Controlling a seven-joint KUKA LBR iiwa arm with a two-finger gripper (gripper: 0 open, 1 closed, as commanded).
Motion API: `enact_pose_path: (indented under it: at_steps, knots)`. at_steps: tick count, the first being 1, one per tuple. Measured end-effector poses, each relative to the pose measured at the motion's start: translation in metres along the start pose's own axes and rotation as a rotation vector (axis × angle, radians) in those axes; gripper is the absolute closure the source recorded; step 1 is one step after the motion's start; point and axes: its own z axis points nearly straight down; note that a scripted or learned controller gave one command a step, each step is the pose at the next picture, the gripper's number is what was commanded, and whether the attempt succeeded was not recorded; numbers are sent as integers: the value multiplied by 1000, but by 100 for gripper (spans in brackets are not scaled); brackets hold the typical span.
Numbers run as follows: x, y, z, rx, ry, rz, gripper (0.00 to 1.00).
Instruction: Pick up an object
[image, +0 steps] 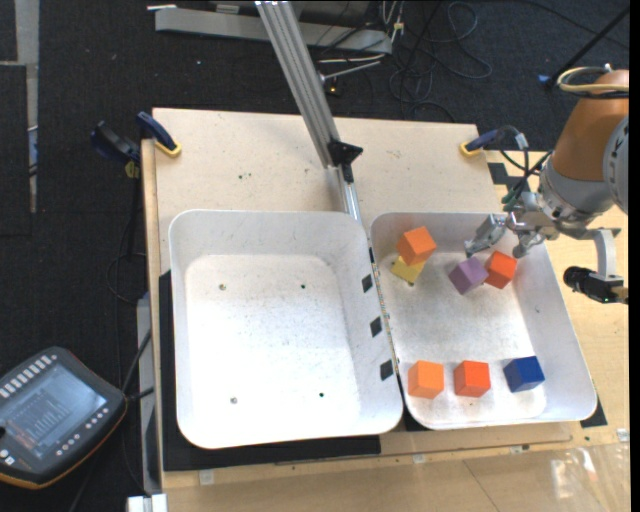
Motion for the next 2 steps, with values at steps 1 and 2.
enact_pose_path:
  at_steps: [1, 2]
  knots:
    - [0, 1, 30, -9, -2, 0, 0]
    - [0, 2, 22, -10, -4, -3, 100]
